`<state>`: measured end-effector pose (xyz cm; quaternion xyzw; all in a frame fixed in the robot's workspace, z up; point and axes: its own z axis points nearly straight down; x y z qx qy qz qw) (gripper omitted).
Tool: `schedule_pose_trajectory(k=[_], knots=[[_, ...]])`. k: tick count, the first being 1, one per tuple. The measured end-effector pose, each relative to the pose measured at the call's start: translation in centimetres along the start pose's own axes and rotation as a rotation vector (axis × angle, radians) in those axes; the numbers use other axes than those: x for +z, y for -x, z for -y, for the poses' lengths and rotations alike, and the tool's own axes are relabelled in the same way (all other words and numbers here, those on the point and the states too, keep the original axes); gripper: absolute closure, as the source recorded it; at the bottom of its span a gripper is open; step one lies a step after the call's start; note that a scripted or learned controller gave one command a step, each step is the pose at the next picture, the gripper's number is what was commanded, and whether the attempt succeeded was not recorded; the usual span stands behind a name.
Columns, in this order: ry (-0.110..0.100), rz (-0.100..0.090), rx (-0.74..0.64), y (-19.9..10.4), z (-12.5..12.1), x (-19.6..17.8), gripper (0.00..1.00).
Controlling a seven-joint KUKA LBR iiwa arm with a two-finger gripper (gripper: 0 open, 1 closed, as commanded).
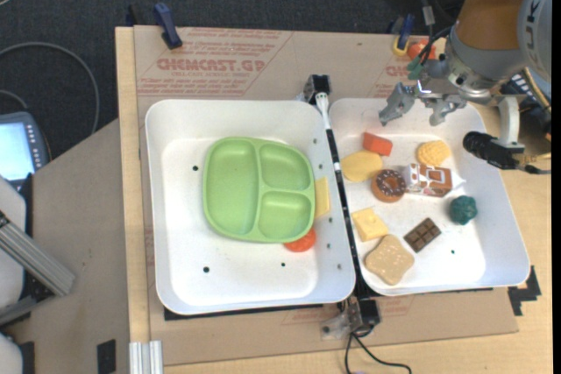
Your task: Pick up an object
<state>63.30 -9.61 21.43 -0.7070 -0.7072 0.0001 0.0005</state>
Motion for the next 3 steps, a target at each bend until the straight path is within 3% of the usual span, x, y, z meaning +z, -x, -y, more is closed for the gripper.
schedule_pose_trajectory(k=[1,2,3], knots=[[-0.006,-0.004,-0.006,-7.3,2.8,3.2,0.00],[-0.005,-0.003,-0.004,-11.8,8.9,3.0,0.00],[0.019,-0.005,-0.004,-14.7,15.3,-15.8,0.00]])
